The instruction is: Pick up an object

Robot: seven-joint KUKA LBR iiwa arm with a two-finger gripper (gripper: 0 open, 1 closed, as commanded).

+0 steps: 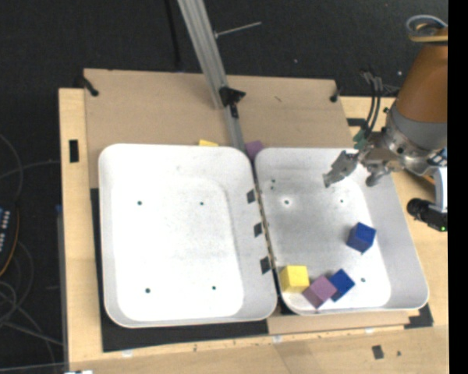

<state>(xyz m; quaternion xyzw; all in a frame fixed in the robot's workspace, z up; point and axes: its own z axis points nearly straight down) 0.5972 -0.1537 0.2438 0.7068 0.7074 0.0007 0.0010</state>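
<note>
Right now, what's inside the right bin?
Four blocks lie in the right bin: a blue cube, a yellow cube, a purple cube and another blue cube touching it. The gripper hides part of the far floor.

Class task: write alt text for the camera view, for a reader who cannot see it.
A grey arm's gripper hovers over the right bin, which holds two blue cubes, a yellow cube and a purple cube.

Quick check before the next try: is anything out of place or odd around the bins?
Yes. Two blocks lie outside the bins on the bench behind them: a yellow block at the left bin's back rim and a purple block at the back of the seam between the bins. The other four blocks sit in the right bin.
</note>
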